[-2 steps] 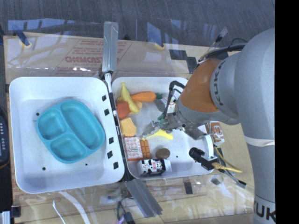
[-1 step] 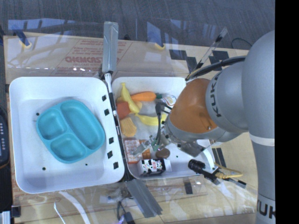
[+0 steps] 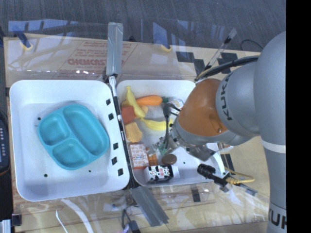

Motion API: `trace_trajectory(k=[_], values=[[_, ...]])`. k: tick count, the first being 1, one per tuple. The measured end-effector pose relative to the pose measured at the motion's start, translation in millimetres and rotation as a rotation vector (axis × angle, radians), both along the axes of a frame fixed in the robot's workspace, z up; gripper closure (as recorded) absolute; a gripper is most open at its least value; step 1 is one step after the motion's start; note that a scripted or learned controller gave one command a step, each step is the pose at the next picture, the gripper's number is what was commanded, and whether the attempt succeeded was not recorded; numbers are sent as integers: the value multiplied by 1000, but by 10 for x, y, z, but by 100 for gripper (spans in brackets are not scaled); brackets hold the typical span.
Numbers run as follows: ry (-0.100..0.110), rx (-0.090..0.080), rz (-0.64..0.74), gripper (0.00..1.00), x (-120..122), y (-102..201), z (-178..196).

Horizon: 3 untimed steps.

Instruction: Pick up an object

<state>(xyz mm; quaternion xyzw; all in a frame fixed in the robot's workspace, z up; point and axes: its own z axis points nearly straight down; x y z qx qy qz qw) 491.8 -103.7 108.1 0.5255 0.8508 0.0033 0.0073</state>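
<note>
I see the arm [image 3: 228, 110] reaching into the right bin [image 3: 187, 85], tool [image 3: 167, 147] low at frame centre among toy food: carrot [image 3: 149, 100], bananas [image 3: 154, 124], carton [image 3: 138, 155]. Can't tell tool's state. Blue tray [image 3: 73, 136] in left bin [image 3: 29, 96]

The scene is bright and evenly lit from above, with the white bins [image 3: 29, 130] close to overexposed along their rims. Pale reflections streak the clear sheet [image 3: 160, 42] over the bench's far side. The arm [image 3: 252, 101] casts a soft shadow into the right bin, darkening the clutter beneath it. Focus is fair at centre; small items stay slightly soft and grainy.
</note>
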Motion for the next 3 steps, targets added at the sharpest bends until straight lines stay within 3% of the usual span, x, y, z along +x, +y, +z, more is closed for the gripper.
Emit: trace_trajectory(k=[1,2,3], values=[[14,0,313,100,-66,734,845],[8,2,147,100,132,1285,2087],[25,0,245,100,-89,1406,985]])
